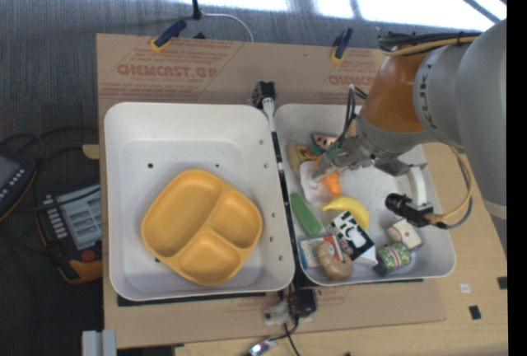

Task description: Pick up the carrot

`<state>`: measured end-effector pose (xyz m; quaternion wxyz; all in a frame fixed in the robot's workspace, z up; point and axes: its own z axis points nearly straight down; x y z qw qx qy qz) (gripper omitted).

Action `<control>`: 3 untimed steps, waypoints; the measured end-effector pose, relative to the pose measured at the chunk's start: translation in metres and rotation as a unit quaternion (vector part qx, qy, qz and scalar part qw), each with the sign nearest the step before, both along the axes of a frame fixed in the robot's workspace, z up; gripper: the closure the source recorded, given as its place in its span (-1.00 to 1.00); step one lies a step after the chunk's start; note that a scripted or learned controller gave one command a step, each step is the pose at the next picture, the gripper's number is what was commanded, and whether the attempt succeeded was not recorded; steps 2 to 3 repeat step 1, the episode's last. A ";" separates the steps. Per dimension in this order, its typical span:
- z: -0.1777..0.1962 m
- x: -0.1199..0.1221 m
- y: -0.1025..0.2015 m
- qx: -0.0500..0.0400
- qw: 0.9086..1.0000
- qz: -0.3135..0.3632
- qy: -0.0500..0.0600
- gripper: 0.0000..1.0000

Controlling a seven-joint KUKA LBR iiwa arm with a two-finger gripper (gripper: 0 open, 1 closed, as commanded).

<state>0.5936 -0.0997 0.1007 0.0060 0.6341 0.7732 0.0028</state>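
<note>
One carrot [332,183], one banana [347,207], two bins [115,148].

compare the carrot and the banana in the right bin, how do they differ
The carrot is orange, the banana yellow. The carrot looks smaller and stubby, while the banana is longer and curved. The carrot lies right at the tool, and the banana lies clear of it, nearer the bin's middle. Both are toy foods in the right bin.
</note>
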 end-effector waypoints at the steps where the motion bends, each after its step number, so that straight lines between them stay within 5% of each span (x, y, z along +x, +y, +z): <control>1: 0.163 0.013 0.020 0.001 0.999 -0.036 0.005 1.00; 3: 0.163 0.013 0.020 0.001 0.999 -0.036 0.005 1.00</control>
